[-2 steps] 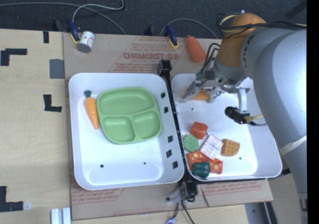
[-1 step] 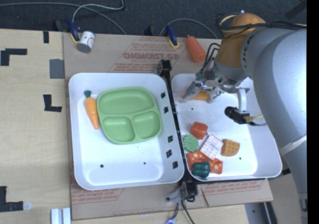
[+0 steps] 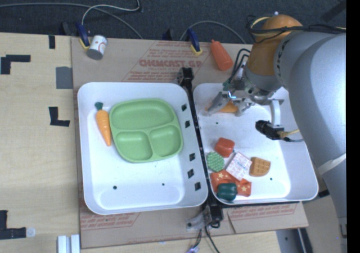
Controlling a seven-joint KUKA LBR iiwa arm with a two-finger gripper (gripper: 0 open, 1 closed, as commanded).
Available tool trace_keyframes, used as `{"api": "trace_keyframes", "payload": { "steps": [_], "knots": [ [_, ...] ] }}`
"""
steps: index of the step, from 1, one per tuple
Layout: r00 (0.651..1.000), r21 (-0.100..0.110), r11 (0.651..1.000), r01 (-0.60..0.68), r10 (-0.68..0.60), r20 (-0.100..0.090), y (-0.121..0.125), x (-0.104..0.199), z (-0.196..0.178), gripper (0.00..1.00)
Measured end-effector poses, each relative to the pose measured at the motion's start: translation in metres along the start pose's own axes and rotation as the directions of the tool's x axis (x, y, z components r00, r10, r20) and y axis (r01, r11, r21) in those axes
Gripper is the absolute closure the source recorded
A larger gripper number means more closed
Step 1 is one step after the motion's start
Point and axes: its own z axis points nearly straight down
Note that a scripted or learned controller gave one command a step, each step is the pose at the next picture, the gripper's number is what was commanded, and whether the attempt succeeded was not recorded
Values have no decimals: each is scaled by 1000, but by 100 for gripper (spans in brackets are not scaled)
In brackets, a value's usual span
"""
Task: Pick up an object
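Gripper (image 3: 225, 102): low in the right bin (image 3: 292, 181), fingers spread around an orange-yellow piece (image 3: 229, 108), not clamped. Your risk: the piece squirts sideways if the fingers close off-centre, since it lies flat against the floor.

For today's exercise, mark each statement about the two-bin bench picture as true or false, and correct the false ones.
1. The green divided plate lies in the left bin. True.
2. The toy carrot lies inside one of the plate's compartments. False: it lies on the bin floor, beside the plate's left edge.
3. The gripper is over the upper part of the right bin. True.
4. The small toy foods are spread evenly across both bins. False: they cluster in the lower part of the right bin, among them a red piece and a dark green piece.
5. An orange toy lies on the cardboard above the bins. True.
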Motion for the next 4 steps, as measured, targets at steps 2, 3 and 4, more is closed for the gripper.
{"api": "trace_keyframes", "payload": {
  "steps": [2,3,4],
  "knots": [
    [1000,-2,1000,-3,3,4,0,2,0,0],
    [1000,-2,1000,-3,3,6,0,2,0,0],
    [1000,-4,1000,-6,6,11,-1,7,0,0]
  ]
}}
